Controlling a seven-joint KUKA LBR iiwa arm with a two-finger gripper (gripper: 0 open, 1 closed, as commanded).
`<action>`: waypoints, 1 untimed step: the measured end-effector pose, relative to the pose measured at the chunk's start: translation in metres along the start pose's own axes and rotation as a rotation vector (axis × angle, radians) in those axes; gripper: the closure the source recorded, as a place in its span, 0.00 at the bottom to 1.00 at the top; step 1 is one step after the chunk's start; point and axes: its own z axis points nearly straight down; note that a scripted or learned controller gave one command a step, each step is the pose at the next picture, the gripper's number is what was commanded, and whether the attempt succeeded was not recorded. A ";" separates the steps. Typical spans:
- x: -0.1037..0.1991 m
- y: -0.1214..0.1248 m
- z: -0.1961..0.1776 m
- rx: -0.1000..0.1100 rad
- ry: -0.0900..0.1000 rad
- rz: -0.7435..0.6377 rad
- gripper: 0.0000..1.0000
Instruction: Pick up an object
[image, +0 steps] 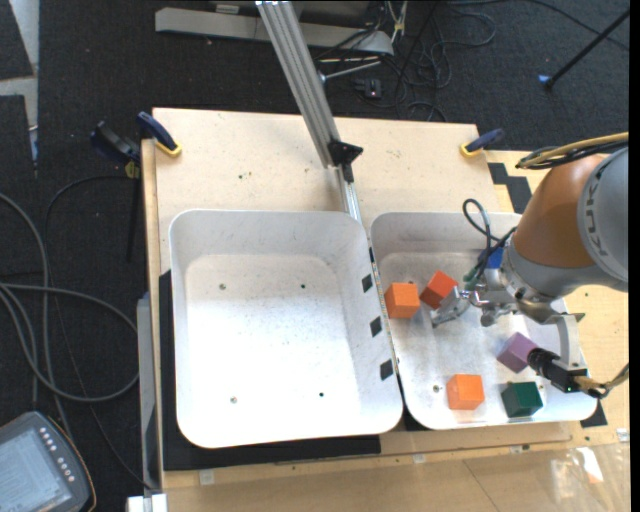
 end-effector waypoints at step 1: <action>0.000 0.000 0.019 -0.004 -0.001 -0.001 0.00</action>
